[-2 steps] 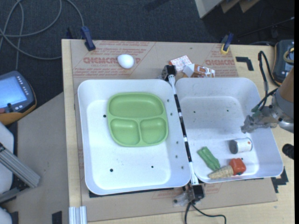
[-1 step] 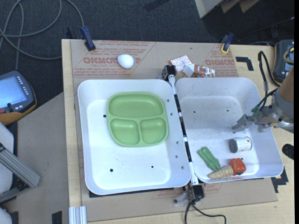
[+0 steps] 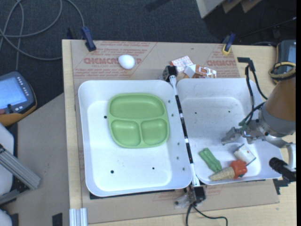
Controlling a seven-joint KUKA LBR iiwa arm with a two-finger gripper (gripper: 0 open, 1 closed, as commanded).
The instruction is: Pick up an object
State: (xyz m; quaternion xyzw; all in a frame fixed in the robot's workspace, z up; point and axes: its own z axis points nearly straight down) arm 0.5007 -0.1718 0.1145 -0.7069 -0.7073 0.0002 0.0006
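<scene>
In the right bin [image 3: 211,100] lie three small objects near its front edge. A green pod-shaped piece [image 3: 210,159] rests left of the others. A tan cone [image 3: 223,174] with a red tip [image 3: 239,168] lies along the front rim. A small white block [image 3: 245,155] sits just behind the red tip. My gripper [image 3: 234,137] hangs low over the right bin, just above and behind the white block and to the right of the green piece. Nothing shows between its tips.
The left bin [image 3: 94,140] holds a green divided plate [image 3: 138,120]. Behind the bins, on the cardboard, lie a white egg [image 3: 126,61] and some small packets [image 3: 190,68]. Blue clamps [image 3: 88,37] hold the board's back edge. The arm [image 3: 282,107] comes in over the right rim.
</scene>
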